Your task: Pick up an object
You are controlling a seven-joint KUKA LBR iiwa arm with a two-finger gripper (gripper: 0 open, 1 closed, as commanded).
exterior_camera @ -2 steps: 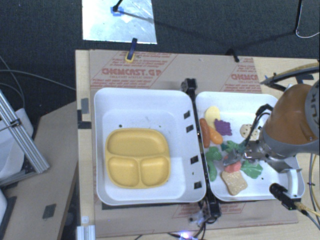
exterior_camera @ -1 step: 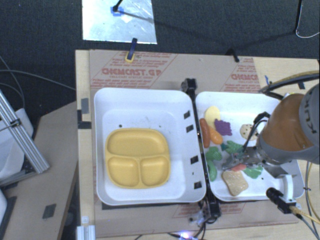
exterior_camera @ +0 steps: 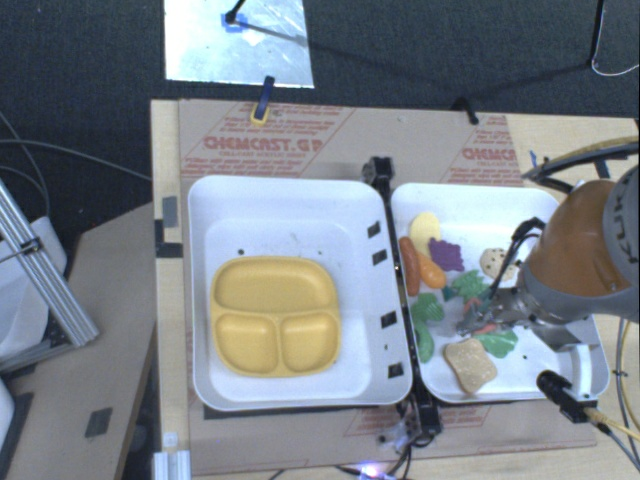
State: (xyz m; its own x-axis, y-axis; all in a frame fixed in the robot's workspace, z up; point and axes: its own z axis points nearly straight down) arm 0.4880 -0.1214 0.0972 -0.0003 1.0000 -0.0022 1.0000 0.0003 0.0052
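In the right bin (exterior_camera: 470, 198), toward its 5 o'clock area, I see my gripper (exterior_camera: 478, 320) low among a cluster of toy food. I cannot tell whether anything sits between its tips; they blur into the pieces beneath.

A tan slice of bread (exterior_camera: 470, 365) lies just at 6 o'clock of the gripper, near the bin's front wall. A green leafy piece (exterior_camera: 498, 344) sits at its 4 o'clock, and another green piece (exterior_camera: 467, 286) at 12 o'clock. Further toward 10 o'clock lie an orange carrot (exterior_camera: 430, 273), a purple piece (exterior_camera: 446, 255), a yellow piece (exterior_camera: 425, 228) and a reddish sausage (exterior_camera: 409, 264) along the left wall. A pale round cookie (exterior_camera: 491, 261) rests at 1 o'clock.

The left bin (exterior_camera: 290, 200) holds a yellow divided tray (exterior_camera: 276, 315).
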